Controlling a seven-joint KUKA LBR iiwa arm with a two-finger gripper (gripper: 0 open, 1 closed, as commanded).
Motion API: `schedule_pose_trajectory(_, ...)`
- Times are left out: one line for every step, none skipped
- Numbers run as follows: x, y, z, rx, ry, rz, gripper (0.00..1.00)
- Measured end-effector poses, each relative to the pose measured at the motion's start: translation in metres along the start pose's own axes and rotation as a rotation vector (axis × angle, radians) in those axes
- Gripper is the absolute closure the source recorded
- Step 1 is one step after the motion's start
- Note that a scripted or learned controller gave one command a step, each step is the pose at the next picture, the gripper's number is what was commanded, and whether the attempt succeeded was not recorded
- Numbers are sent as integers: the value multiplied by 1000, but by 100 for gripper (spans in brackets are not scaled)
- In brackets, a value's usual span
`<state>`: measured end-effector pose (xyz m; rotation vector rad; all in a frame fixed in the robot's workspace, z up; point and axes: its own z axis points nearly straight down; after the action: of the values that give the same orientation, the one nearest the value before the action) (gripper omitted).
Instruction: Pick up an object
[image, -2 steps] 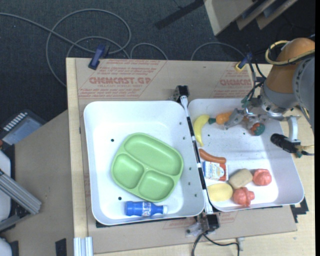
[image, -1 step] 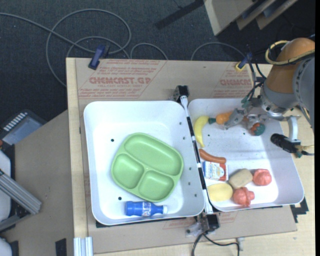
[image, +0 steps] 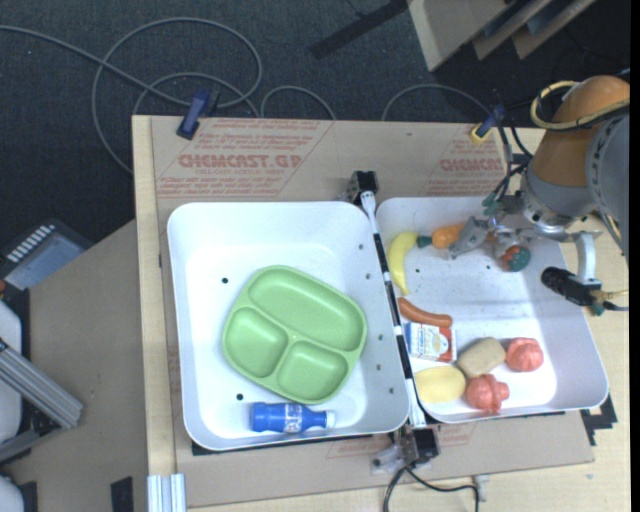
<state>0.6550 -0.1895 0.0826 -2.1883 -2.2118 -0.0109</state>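
The right bin (image: 560, 400) holds several toy foods: a yellow banana (image: 401, 258) at its left wall, a small orange carrot-like piece (image: 445, 238) near the back, a red sausage (image: 425, 313), a small printed carton (image: 432, 343), a yellow lemon (image: 440, 384), a tan potato (image: 481, 354) and two red fruits (image: 524, 353) (image: 486, 392). My gripper (image: 470, 240) is low over the back of this bin, its tip just right of the orange piece. Whether it touches that piece is unclear.
The left bin (image: 200, 250) carries a green divided plate (image: 293, 332) and a blue bottle (image: 290, 418) lying at its front. The grey arm with its orange band (image: 590, 100) leans in over the right bin's back right corner. Cables lie behind the bench.
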Motion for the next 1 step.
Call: schedule_pose_trajectory(-1,0,0,1,1,0,0)
